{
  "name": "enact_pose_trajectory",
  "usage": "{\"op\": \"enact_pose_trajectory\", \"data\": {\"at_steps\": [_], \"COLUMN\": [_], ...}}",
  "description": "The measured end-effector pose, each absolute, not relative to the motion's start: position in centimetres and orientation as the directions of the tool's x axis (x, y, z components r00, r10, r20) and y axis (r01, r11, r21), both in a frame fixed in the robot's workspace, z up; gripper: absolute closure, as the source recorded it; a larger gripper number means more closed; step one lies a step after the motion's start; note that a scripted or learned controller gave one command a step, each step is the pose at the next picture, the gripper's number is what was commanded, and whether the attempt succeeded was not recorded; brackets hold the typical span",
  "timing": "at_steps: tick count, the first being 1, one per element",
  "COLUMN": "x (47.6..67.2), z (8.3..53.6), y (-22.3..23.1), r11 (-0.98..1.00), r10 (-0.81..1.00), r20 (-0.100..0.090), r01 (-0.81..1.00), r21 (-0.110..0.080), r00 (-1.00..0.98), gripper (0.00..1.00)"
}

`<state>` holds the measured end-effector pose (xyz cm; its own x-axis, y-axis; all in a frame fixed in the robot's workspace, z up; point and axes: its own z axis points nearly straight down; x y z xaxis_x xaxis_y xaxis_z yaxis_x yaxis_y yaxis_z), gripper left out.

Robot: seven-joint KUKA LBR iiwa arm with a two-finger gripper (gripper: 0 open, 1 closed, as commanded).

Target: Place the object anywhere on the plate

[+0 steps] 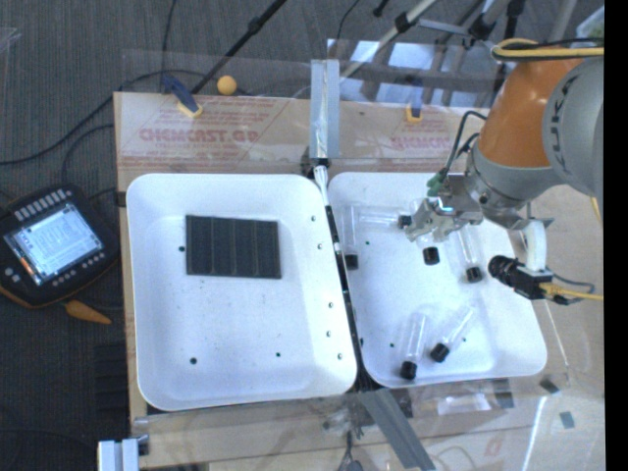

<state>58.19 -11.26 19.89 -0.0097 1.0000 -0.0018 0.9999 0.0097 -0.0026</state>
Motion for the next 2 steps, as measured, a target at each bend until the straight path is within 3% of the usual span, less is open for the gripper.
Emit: {"op": "enact_pose_trajectory", "data": {"at_steps": [1,2], "x": [56.8,51.6], "z": [22.2,18.2], "y": [1.2,7.9], "r11": [0.049,0.116], "r10": [0.999,0.993], "r20": [0.001,0.000], "r01": [0.999,0.993], "r21": [-0.003,-0.006], "r00": [-0.049,-0.116], "gripper": [1.00,1.00]}}
